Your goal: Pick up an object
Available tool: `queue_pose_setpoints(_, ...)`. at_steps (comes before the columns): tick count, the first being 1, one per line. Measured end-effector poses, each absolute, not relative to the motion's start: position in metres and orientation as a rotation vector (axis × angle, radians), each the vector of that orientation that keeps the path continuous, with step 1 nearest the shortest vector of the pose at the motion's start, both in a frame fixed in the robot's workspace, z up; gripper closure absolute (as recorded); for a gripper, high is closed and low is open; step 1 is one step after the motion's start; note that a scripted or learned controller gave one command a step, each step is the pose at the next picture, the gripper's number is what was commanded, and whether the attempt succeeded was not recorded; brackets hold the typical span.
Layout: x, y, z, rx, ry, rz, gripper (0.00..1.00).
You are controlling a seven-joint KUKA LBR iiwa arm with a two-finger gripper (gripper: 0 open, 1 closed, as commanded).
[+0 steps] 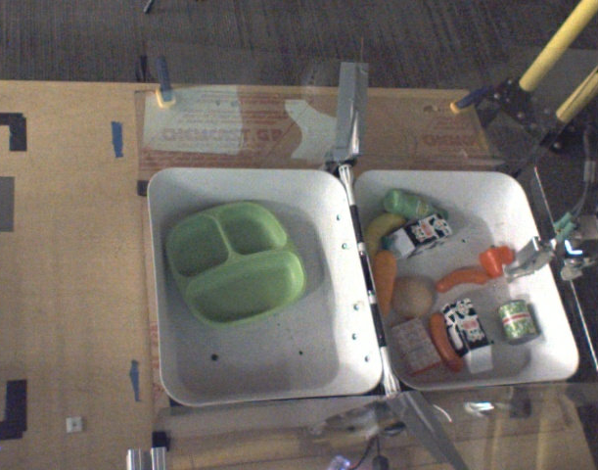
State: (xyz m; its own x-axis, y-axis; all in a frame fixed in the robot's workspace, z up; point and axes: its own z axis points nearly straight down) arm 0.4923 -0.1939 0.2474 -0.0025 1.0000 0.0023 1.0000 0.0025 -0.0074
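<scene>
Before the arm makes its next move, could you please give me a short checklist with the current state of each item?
1. Gripper over the right bin: ok, at its right edge.
2. Fingers' state: cannot tell.
3. Anything held: cannot tell; nothing seen between the fingers.
4. Nearest target: ok, orange piece beside the gripper.
5. Target free of neighbours: not ok, the sausage lies close by.
6. Left bin: ok, the green tray sits flat.

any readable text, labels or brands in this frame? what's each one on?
Nothing reads cleanly.
Cardboard panel behind the bins: large mirrored print, too blurred to read.
Second cardboard panel: red print, blurred.
Two cow-patterned cartons: any label text too small.
Green can: label unreadable.
</scene>
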Motion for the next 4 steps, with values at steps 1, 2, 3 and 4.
queue_pose_setpoints(1,0.489,-0.218,0.121,-2.247,-2.186,-0.003,0.0)
queue_pose_setpoints(2,0.491,-0.222,0.133,-2.258,-2.188,-0.001,1.0)
queue_pose_setpoints(3,0.481,-0.181,0.252,-2.413,-2.008,0.005,1.0)
queue_pose_setpoints(4,0.482,-0.18,0.306,-2.023,-2.405,0.003,1.0)
